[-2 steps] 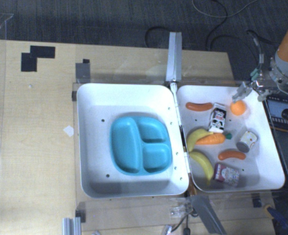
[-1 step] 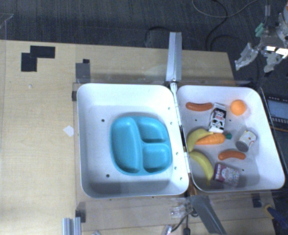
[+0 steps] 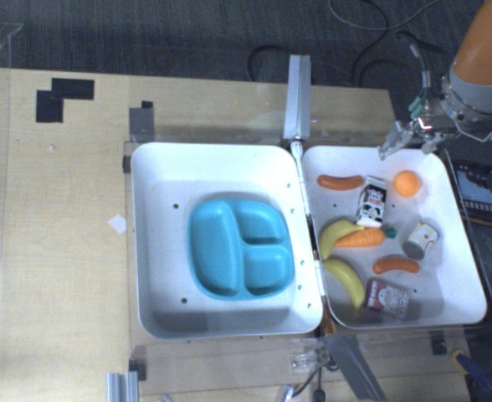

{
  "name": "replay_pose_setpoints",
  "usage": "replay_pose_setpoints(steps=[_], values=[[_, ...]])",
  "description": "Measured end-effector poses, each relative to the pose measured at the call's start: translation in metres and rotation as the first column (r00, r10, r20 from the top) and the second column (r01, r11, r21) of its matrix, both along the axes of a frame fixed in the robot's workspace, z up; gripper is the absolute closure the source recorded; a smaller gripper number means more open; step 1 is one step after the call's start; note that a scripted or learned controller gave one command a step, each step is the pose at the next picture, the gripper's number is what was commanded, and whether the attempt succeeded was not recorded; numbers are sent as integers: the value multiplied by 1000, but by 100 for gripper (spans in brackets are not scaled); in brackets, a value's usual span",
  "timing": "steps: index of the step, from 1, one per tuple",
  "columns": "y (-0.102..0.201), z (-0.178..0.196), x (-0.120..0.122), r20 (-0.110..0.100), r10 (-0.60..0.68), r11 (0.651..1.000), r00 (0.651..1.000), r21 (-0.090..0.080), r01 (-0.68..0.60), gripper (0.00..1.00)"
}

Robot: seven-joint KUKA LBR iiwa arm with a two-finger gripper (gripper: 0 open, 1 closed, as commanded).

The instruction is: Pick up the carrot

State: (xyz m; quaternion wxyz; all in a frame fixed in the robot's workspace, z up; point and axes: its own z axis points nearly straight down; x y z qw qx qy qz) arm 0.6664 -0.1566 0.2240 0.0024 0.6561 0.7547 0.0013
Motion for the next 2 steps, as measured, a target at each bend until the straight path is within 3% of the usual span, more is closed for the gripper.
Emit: replay_pose_setpoints(steps=[1,2], values=[[-45,-108,-13,28,149,989,988,-11,-149,0],[-49,-20,-55,4,263,965,965,-4,-263,0]])
